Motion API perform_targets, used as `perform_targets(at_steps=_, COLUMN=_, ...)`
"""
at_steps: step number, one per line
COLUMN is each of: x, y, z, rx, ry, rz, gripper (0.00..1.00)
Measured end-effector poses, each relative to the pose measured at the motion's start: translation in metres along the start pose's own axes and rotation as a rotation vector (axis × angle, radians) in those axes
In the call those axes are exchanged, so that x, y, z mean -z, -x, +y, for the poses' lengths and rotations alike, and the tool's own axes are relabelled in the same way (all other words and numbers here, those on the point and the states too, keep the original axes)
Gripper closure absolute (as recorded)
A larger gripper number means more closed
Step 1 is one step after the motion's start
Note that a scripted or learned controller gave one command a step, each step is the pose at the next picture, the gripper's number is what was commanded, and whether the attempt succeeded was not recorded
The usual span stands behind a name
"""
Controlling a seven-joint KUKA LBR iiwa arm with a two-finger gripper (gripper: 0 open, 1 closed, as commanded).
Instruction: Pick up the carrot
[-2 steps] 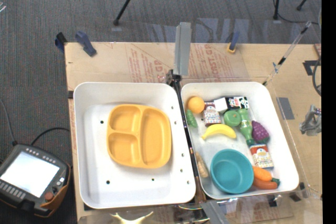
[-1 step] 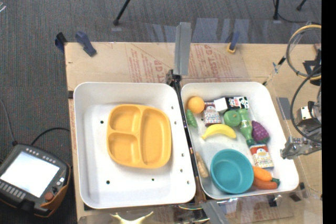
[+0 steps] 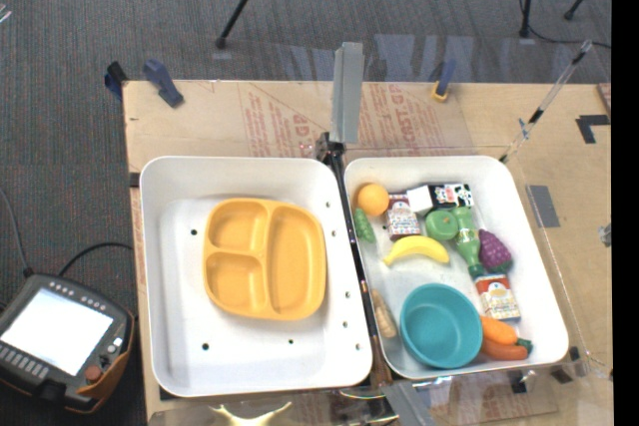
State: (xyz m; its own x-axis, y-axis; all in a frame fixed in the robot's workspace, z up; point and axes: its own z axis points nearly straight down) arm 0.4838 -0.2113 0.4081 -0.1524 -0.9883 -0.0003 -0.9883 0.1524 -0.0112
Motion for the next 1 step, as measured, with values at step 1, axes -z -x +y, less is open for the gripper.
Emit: perform_targets(at_steps=1, x=-0.1552, y=-0.0015, z=0.0109, rx=0.224, ry=0.022, rz=-0.011, gripper=1.0)
